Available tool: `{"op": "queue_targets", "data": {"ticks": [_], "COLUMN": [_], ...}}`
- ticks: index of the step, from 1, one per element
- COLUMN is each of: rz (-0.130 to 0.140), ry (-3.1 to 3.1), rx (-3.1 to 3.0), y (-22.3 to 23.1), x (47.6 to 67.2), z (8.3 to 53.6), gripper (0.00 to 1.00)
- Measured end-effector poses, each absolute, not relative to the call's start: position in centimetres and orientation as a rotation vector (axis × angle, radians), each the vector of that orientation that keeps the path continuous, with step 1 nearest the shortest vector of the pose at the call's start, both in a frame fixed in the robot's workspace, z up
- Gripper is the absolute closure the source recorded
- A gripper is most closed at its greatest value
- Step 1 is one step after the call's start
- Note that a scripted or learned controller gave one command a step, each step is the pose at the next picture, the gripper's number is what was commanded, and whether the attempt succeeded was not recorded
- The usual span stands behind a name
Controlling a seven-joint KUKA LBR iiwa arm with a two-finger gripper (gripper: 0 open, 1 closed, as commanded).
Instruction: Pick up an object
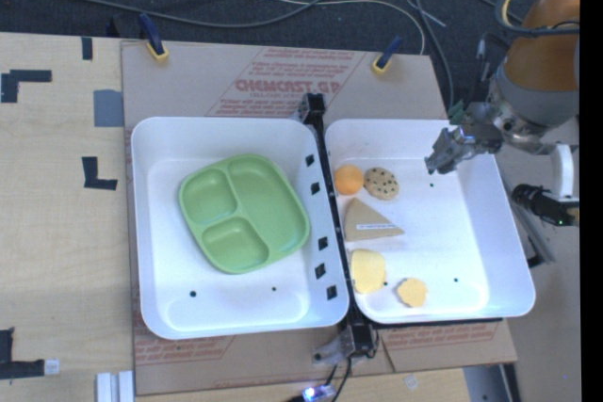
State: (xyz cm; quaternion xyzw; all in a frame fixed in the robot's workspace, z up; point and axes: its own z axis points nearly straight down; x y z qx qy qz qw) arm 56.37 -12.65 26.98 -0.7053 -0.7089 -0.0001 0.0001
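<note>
Five small food pieces in right bin (471,231), against its left wall: orange ball (349,180), speckled cookie (381,184), tan wedge (369,222), yellow lump (367,271), small orange-yellow piece (411,293). Gripper (441,157) poised over right bin's upper right; cannot tell whether spread or pressed together.

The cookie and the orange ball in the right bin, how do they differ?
The cookie is tan with dark specks and looks flat, while the orange ball is plain orange and looks round. The cookie lies nearer the tool; the orange ball sits closer to the divider between the bins. They share the right bin, side by side, similar in size, and neither is held.
</note>
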Motion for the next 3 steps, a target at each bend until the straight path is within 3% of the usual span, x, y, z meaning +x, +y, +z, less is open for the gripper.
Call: {"op": "queue_targets", "data": {"ticks": [3], "rz": [0.002], "ry": [-2.226], "rx": [-2.215], "y": [1.7], "x": [58.3], "z": [24.6], "gripper": [1.0]}}
